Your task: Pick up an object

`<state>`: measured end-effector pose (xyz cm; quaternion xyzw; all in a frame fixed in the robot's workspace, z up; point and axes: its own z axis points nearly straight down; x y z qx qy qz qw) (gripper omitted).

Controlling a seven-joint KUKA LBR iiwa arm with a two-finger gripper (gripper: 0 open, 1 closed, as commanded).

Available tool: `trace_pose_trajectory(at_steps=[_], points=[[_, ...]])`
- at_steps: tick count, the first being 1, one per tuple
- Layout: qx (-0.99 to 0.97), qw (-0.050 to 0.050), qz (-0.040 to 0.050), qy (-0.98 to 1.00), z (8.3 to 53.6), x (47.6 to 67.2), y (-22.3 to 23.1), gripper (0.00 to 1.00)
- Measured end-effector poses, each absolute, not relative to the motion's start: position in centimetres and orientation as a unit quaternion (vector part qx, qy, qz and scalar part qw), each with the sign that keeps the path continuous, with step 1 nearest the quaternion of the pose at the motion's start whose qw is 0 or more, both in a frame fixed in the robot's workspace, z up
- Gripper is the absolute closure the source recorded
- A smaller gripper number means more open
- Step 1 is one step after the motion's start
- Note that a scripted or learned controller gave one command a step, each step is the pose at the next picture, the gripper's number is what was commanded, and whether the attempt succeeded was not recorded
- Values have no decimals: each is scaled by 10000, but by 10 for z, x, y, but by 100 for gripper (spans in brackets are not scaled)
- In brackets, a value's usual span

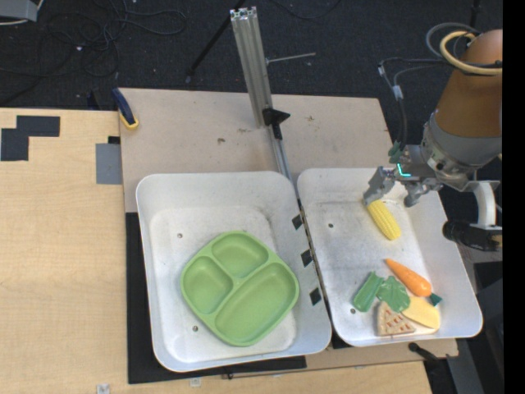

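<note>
Gripper (396, 190) with fingers spread apart, poised directly over toy corn cob (384, 219) in right bin (344, 245), not touching.

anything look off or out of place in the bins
Nothing looks spilled or damaged. The green divided plate lies flat in the left bin. In the right bin, toy corn lies below the gripper, while the carrot and other toy foods crowd the near corner.

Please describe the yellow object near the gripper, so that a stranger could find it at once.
Look at the right bin. At its far end, just below the gripper, lies a toy corn cob, alone. It is plain yellow and ribbed, unlike the orange carrot nearer the front.
</note>
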<state>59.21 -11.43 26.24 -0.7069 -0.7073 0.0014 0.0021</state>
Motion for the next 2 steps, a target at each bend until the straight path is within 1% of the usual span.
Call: trace_pose_trajectory(at_steps=[1, 2], points=[[-7069, 14, 9, -7073, 263, 592, -114, 0], [-7071, 30, 24, -7071, 210, 602, -115, 0]])
